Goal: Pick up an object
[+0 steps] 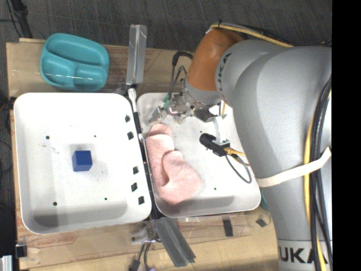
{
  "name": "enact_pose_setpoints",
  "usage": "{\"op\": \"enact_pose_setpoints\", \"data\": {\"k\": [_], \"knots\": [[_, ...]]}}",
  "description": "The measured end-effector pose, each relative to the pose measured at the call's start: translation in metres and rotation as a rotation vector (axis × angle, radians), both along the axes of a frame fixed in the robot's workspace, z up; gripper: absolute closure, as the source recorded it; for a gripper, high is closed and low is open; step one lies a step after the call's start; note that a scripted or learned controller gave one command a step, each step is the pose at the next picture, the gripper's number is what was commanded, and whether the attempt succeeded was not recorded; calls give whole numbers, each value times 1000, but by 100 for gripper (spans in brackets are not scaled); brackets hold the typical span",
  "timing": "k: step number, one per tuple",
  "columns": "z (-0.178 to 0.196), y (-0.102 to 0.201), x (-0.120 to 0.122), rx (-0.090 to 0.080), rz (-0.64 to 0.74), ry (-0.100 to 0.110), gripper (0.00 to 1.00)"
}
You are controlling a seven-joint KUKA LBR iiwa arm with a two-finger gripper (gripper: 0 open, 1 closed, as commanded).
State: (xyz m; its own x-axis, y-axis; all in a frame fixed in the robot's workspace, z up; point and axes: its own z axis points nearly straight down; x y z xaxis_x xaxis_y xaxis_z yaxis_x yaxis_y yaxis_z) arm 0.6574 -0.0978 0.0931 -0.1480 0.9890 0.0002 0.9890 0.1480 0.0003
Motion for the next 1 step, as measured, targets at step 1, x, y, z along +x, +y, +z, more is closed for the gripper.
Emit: {"op": "enact_pose_setpoints", "data": {"k": [1], "knots": [[-1, 2, -30, 0, 0, 3, 0]]}}
